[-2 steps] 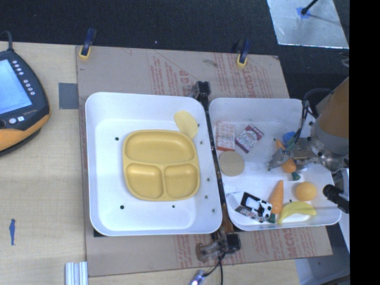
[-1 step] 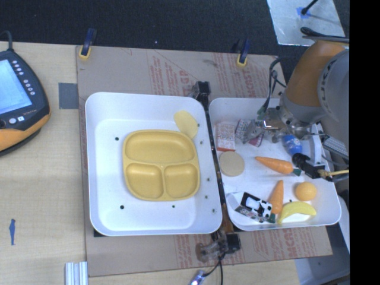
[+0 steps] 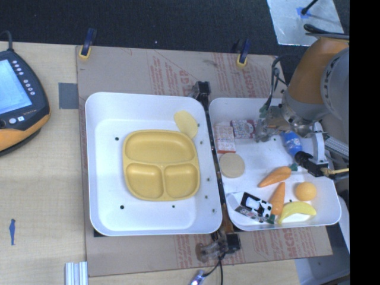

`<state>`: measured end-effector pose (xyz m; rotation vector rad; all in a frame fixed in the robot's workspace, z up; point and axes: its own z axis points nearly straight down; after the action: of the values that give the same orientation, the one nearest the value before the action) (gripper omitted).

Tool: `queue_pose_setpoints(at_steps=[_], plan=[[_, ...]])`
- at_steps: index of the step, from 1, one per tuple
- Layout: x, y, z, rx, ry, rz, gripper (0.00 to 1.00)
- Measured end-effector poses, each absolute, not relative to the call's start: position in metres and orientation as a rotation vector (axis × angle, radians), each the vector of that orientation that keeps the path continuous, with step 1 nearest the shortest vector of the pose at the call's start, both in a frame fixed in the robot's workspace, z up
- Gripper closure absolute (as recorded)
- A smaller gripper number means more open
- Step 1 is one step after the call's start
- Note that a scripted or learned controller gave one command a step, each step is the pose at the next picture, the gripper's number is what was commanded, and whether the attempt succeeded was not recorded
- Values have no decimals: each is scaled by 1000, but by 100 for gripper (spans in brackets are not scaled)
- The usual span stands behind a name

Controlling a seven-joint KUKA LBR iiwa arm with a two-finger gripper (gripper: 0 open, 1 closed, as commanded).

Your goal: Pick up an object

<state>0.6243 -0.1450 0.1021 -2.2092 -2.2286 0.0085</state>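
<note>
Both bins (image 3: 95,159) are white. The left one holds a pale yellow tray (image 3: 160,163) and a yellow disc (image 3: 186,123). In the right bin are two orange carrots (image 3: 276,177), an orange ball (image 3: 306,191), a yellow and white wedge (image 3: 298,211), a tan disc (image 3: 232,165), a black and white patterned piece (image 3: 255,206), a blue item (image 3: 291,142) and red and white packets (image 3: 224,138). The counter (image 3: 35,206) is light wood under brown cardboard (image 3: 148,70) with red print. The arm (image 3: 317,70) is grey with orange.
</note>
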Motion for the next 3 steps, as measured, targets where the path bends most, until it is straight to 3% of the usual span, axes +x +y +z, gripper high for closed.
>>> queue_pose_setpoints(at_steps=[1,2,3], plan=[[529,-213,98,-2216,-2224,7,100],[510,-202,123,-2213,-2225,4,100],[514,-110,183,-2211,-2230,3,100]])
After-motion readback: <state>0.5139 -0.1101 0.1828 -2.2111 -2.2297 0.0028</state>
